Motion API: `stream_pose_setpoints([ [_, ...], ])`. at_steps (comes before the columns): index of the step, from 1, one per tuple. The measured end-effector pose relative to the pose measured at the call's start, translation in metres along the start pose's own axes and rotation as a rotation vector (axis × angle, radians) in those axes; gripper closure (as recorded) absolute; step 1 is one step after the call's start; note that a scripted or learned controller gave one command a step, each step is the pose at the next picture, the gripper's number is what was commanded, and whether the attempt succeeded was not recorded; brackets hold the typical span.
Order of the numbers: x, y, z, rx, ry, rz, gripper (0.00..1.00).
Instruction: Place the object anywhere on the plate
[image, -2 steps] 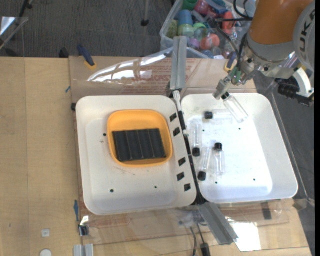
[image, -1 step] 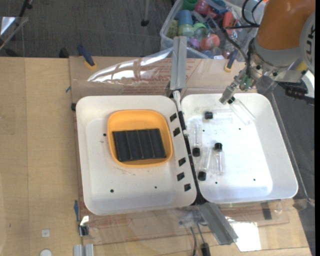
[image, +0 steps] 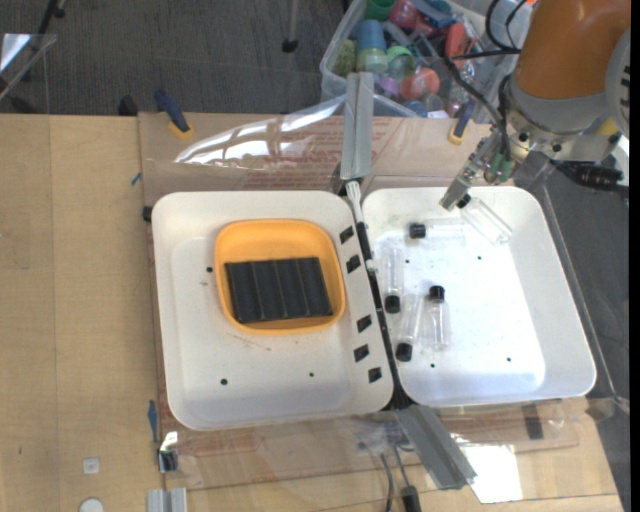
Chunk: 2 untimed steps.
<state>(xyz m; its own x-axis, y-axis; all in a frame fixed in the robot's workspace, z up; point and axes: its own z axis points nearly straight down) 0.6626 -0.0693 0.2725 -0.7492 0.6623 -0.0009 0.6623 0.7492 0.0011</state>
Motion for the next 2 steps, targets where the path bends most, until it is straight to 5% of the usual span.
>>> stream_pose_setpoints([
  [2,-0.016,-0.020,-0.024,-0.003,-0.006,-0.200,1.00],
])
